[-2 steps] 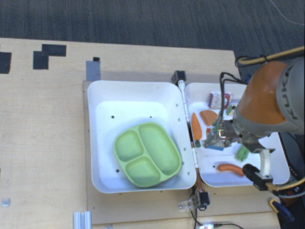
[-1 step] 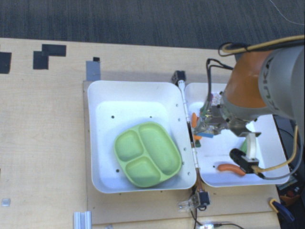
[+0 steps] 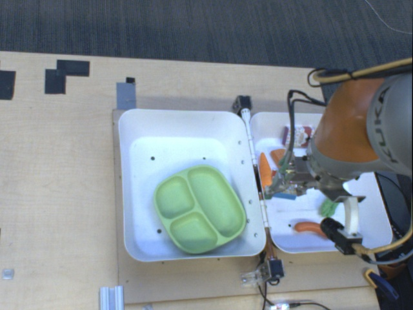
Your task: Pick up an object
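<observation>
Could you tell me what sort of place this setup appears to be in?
Probably a robotics lab: an arm reaches over two white bins on a wooden bench, with loose cables and a green tray as a test object.

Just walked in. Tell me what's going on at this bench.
A grey and orange robot arm reaches in from the right over the right bin, its gripper low near that bin's left wall, among small items: an orange piece, a green piece and an orange-red one. Nothing visibly sits in the gripper. The left bin holds a green divided plate, untouched.
</observation>
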`<control>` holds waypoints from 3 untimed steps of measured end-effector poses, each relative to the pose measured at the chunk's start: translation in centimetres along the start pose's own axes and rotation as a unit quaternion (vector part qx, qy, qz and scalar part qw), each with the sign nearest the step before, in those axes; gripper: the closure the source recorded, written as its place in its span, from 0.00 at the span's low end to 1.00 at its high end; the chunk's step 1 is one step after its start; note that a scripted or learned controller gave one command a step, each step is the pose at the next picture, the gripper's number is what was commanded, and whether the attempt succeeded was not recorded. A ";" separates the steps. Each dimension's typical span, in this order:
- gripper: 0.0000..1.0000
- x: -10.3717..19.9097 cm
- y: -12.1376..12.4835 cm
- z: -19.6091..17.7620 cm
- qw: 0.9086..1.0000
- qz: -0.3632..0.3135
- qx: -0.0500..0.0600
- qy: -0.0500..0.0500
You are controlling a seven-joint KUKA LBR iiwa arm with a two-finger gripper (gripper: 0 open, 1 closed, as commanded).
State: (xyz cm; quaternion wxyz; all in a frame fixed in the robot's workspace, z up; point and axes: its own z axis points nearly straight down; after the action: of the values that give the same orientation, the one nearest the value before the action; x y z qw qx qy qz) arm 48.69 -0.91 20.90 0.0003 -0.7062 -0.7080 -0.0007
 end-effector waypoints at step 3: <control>1.00 -1.8 0.0 2.5 1.000 0.000 0.000 -0.001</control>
State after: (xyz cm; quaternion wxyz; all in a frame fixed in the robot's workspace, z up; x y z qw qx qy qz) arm 48.67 -2.67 18.41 -0.0001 -0.7063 -0.7080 -0.0002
